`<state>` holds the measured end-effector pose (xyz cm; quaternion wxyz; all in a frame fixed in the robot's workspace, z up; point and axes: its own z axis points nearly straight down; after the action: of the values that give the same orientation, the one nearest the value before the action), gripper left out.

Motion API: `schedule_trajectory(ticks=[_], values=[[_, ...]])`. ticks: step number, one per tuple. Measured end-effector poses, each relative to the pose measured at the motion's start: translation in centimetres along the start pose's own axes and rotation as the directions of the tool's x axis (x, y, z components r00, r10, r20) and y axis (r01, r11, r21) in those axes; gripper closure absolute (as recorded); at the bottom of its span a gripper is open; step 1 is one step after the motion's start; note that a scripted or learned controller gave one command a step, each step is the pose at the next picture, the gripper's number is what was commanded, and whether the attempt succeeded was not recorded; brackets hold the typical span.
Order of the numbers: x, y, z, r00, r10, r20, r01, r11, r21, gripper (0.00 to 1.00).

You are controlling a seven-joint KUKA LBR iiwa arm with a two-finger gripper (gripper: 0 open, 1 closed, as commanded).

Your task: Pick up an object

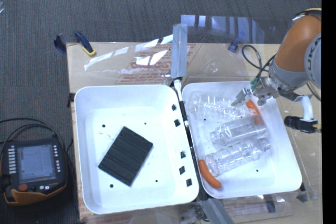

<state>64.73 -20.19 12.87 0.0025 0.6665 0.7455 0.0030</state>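
The worktop (126, 63) bears two white bins. The left bin (89, 107) holds a black ribbed pad (126, 156) near its middle. The right bin (283, 170) holds clear plastic bottles (239, 155) with orange caps. The claw (251, 96) hangs over that bin's far edge, open, gripping nothing.

Overhead cam — slanted, both bins (84, 113)

The arm (302, 57) was grey with a rounded orange band above the wrist. Black cables looped beside it, and its gripper (253, 96) was small, metallic grey.
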Motion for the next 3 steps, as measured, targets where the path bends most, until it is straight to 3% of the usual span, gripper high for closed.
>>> schedule_trajectory(ticks=[1, 2, 3], values=[[-0.2, 0.7, 2.2, 0.999, -0.053, -0.01, 0.053, 0.999, -0.009, 0.0], [2.7, 0.1, -3.1, 0.995, -0.096, -0.001, 0.096, 0.995, 0.007, 0.0], [0.0, 0.5, 1.2, 0.996, -0.094, 0.002, 0.094, 0.995, -0.014, 0.0]])
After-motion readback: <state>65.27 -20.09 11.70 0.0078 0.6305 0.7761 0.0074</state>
